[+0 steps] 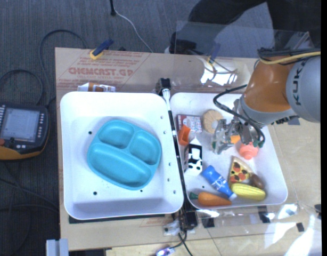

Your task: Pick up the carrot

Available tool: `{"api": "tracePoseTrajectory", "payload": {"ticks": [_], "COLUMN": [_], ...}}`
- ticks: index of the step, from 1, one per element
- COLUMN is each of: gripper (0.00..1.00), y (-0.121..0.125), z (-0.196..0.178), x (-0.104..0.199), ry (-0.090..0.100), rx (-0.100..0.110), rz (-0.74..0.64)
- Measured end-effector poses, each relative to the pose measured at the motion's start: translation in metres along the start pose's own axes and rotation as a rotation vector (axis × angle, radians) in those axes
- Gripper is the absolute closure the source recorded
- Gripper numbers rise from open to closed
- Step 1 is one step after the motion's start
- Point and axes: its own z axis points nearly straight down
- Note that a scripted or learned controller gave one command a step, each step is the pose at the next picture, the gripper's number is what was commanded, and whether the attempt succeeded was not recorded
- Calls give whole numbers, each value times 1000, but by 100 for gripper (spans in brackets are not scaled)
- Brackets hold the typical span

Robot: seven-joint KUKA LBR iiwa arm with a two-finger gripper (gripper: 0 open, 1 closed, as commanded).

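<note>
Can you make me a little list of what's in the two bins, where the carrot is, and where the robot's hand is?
left bin: blue plate
right bin: carrot, corn, pizza slice, blue bottle, cow toy, cookie, pink toy
carrot place: front edge of the right bin, lying flat, beside the blue bottle
gripper: over the back middle of the right bin, away from the carrot
carrot picked up: not yet
</note>
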Motion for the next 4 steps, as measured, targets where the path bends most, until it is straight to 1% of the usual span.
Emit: {"api": "tracePoseTrajectory", "payload": {"ticks": [1,2,3,4], "gripper": [100,100,100,100], "y": [-30,-67,-41,-52], "z": [10,11,10,8], "x": [47,64,66,84], "ry": [3,1,0,-21], "rx": [-9,-20,-1,-18], "rz": [-284,-132,-468,-918]}}
